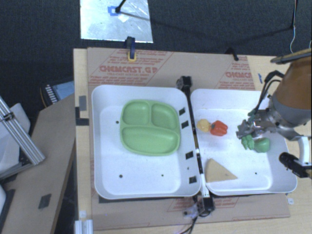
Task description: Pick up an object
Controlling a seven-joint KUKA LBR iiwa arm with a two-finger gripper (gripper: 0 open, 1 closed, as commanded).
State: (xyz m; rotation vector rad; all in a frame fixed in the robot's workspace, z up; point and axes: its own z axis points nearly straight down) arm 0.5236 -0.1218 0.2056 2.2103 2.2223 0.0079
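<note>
Bench [161,62]: you look down on a cardboard-topped bench bearing two white bins side by side.
Left bin [107,179]: it holds a green divided plate [148,127], lying a little toward 12 o'clock of the bin's middle.
Right bin [229,101]: all the loose pieces lie here.
Arm [297,89]: it reaches in from 3 o'clock, orange band above grey wrist.
Gripper [247,129]: low over the right bin, just above the green toy; you cannot tell from here whether its fingers are spread or pinched, nor whether they grasp anything.
Tan wedge [219,171]: flat near the bin's 7 o'clock corner.
Green toy [257,144]: on the bin floor at about 3 o'clock of its middle, touching or just under the gripper.
Red pepper [219,127]: toward 9 o'clock, beside a small yellow piece [204,126].
Progress: by the look of it, you have the approach made; nothing is seen lifted, so the grasp and the raise are left.
</note>
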